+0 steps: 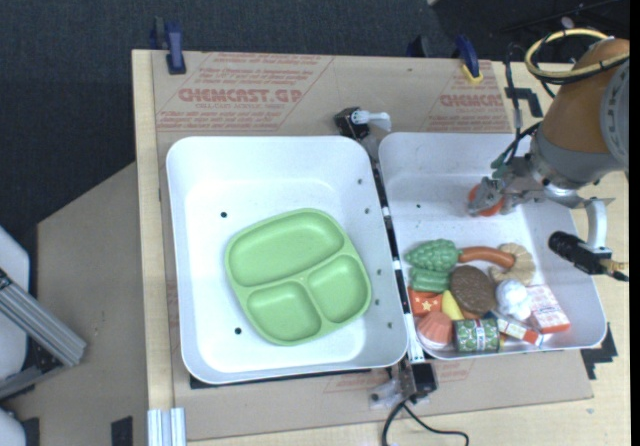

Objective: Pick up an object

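Note:
My gripper (497, 192) is low over the upper part of the right bin (440, 166), reaching in from the right on the grey arm (580, 124). A small red-orange object (483, 201) lies right at its tip, partly hidden by the gripper; I cannot tell whether it is gripped or resting on the bin floor. Below it, the front of the bin holds a heap of toy food: a green bumpy piece (432, 256), a red sausage (482, 255), a brown patty (472, 289), a white round piece (513, 297), a green can (477, 335) and a red-and-white box (548, 310).
The left bin (200, 184) holds a green three-part plate (297, 275). A black part on the arm (578, 252) juts over the right bin's right rim. A small black-and-white fitting (360, 121) sits behind the wall between the bins. Blue clamps (172, 44) hold the board.

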Controlling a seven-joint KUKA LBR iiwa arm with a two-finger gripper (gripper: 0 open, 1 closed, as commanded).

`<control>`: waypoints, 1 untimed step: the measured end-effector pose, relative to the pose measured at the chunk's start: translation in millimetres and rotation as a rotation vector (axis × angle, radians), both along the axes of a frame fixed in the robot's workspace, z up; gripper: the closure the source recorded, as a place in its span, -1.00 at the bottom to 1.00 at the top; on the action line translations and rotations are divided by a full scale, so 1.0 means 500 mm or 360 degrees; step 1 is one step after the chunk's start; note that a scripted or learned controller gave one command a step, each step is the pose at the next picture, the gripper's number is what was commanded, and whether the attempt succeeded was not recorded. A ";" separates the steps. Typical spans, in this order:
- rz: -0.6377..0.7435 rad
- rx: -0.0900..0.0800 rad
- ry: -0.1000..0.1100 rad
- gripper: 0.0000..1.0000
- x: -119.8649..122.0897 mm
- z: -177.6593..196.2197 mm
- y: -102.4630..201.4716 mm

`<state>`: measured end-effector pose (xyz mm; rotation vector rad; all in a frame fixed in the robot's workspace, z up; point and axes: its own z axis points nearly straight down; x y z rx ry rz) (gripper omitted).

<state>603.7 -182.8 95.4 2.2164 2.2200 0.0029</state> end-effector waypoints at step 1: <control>0.0010 0.0002 0.0001 1.00 0.081 -0.004 0.150</control>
